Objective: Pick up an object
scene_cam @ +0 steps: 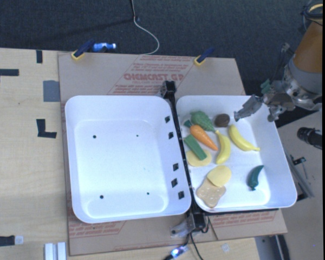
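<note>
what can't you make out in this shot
- Gripper: above the right bin's far edge; fingers blurred, open or shut unclear.
- Arm: cut off by the camera view's right and top edges.
- Brown item beside the bananas: too small to identify.
- Tan piece: partly covered by the yellow piece.

Two shallow white plastic bins [76, 145], smooth with a slight sheen, rest on a matt brown cardboard sheet [146, 77] over the pale wood-grain counter [16, 145]. The yellow plastic banana [241, 138] looks glossy.
</note>
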